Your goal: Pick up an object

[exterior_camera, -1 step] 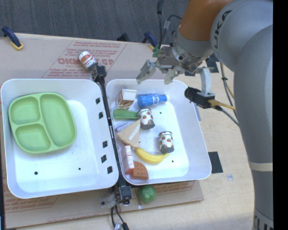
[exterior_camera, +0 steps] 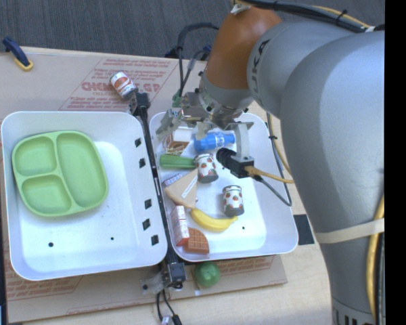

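1. Gripper (exterior_camera: 189, 122) sits low over the back end of the right bin (exterior_camera: 279, 230), just under the arm's orange band (exterior_camera: 231, 46). Can't tell whether it's open or clenched, that part is too cluttered and partly hidden by the wrist.
2. Right bin is packed with toy food. Blue bottle (exterior_camera: 213, 141) lies on its side just beside the gripper, with a green pepper-looking piece (exterior_camera: 177, 160) lying flat a bit in front of it.
3. Two small cans with printed labels: one can (exterior_camera: 206, 167) near the middle of the bin, the other can (exterior_camera: 232, 199) further toward the front right.
4. Tan bread wedge (exterior_camera: 183, 188) lies near the bin's left wall, yellow banana (exterior_camera: 212, 220) curves just in front of it, close to the second can.
5. Front left corner of that bin has a red-and-white packet (exterior_camera: 181, 224) and a brown waffle (exterior_camera: 197, 242) touching it.
6. Left bin (exterior_camera: 88, 249) holds a green divided plate (exterior_camera: 59, 172) in its back-left part.
7. Outside the bins: a third small can (exterior_camera: 122, 84) lies on the cardboard (exterior_camera: 88, 73) behind them, and a green round thing (exterior_camera: 206, 273) sits on the counter just in front of the right bin.
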